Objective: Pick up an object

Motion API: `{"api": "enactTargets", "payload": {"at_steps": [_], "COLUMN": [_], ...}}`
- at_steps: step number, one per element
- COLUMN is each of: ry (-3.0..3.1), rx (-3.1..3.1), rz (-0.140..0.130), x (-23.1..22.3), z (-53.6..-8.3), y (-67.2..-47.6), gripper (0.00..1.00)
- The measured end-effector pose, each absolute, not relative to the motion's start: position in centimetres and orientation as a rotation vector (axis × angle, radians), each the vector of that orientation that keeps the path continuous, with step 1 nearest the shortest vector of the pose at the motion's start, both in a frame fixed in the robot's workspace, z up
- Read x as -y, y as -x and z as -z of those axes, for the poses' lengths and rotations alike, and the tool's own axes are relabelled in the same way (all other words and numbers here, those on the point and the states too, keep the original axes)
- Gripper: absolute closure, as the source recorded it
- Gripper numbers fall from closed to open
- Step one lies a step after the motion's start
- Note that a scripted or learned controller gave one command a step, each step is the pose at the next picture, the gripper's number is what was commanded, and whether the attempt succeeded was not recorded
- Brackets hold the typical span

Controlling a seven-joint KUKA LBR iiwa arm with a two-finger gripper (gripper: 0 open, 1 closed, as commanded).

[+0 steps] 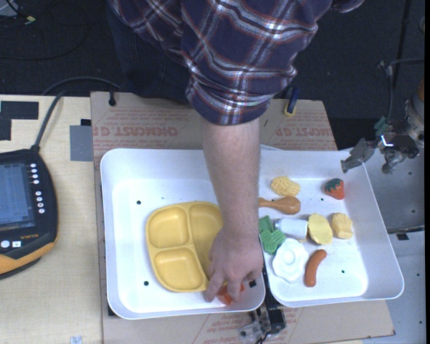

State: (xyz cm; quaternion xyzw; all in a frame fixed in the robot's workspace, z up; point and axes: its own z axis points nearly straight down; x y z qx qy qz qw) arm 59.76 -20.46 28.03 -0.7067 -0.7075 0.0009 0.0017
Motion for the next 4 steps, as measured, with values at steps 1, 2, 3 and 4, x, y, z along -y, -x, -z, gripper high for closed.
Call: {"api": "enactTargets", "payload": {"at_steps": [1,2,3,4], "ry": [2.220,2.220,2.214,2.207], "rx": [2.221,2.217,2.230,2.227], "rz": [0.004,-0.003,0.006,0.001], "x": [18.3,18.6,11.2,2.5], "z": [-8.5,-9.7,-18.7,-25.2], "y": [-56.5,-56.4,-57.2,-50.5], "gripper": [0.00,1.00,1.00,1.00]}}
